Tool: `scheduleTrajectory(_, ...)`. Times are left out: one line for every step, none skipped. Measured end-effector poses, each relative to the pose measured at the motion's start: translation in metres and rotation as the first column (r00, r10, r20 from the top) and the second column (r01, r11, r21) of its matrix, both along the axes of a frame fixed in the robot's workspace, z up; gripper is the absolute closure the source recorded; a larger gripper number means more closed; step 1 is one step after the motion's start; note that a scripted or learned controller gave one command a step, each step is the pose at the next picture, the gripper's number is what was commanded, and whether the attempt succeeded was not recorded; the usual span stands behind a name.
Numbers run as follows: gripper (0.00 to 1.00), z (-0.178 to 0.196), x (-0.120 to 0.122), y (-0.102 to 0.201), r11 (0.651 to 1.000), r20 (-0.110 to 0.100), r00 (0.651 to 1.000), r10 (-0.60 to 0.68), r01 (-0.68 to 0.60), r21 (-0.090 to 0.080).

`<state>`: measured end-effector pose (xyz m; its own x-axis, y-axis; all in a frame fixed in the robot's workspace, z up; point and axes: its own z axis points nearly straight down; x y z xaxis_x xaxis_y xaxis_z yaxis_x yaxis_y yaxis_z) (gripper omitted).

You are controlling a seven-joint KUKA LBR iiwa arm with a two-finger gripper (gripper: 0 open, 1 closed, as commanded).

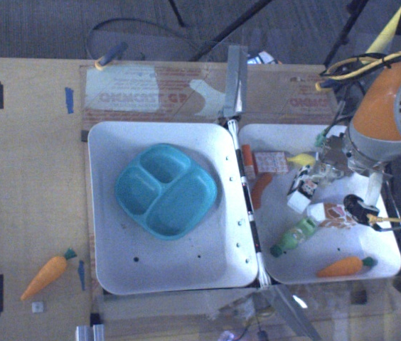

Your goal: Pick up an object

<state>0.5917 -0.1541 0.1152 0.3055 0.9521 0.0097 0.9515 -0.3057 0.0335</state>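
Landmark: green bottle (294, 236), lying tilted on the floor of the right bin (380, 246).

Nearest of all, far left of the bottle and out on the bare bench (30, 190): a toy carrot (44, 277). Nearer than the bottle and to its right, inside the same bin: a second carrot (343, 266), lying apart from the bottle.

Just beyond the bottle and to its right: a white packet with red print (332, 212). Straight beyond the bottle, close by: a small white block (298, 202), with a small black-and-white item (304, 185) touching its far side.

Beyond the bottle and slightly right, low over that black-and-white item: the gripper (318, 177). Open or clenched cannot be told; nothing seen in its grasp.

Beyond the bottle and left, by the bin wall: an orange-red piece (261, 188). Farther beyond the bottle: a reddish box (270, 163) and a yellow piece (301, 160).

Well left of the bottle, in the left bin (186, 261): a blue divided plate (166, 190).
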Motion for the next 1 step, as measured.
scheduleTrajectory(1.0,0.1179,0.0251,0.053,0.999,-0.034,0.998,0.05,-0.051,0.0)
